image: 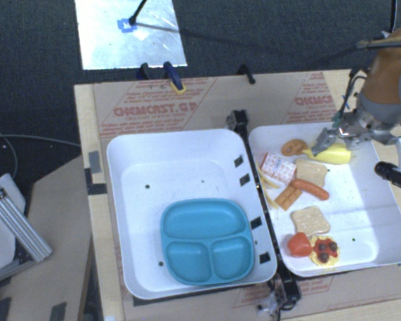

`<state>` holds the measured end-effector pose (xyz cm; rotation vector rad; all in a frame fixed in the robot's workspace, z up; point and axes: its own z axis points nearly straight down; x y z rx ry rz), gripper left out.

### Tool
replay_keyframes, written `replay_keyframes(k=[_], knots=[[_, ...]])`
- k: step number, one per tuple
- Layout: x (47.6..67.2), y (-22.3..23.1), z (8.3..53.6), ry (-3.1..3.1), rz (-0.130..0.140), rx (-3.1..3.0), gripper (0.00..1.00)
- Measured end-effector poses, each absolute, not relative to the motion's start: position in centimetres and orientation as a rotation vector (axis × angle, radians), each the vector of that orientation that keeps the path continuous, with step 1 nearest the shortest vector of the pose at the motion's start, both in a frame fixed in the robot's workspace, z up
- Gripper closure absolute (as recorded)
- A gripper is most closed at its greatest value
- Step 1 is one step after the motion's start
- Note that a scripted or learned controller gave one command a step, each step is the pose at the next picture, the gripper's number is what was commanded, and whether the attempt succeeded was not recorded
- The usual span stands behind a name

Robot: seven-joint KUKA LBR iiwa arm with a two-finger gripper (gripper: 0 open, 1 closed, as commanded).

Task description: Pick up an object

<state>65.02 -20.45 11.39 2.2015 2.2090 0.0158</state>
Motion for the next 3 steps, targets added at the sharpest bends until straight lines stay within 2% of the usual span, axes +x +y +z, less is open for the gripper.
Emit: replay_keyframes(k=[1, 2, 3], knots=[[63.41, -20.30, 10.84, 2.211, 0.017, 2.198, 0.00], [64.19, -20.01, 10.66, 2.207, 0.022, 2.198, 0.00], [63.44, -20.11, 10.48, 2.210, 0.023, 2.192, 0.00]])
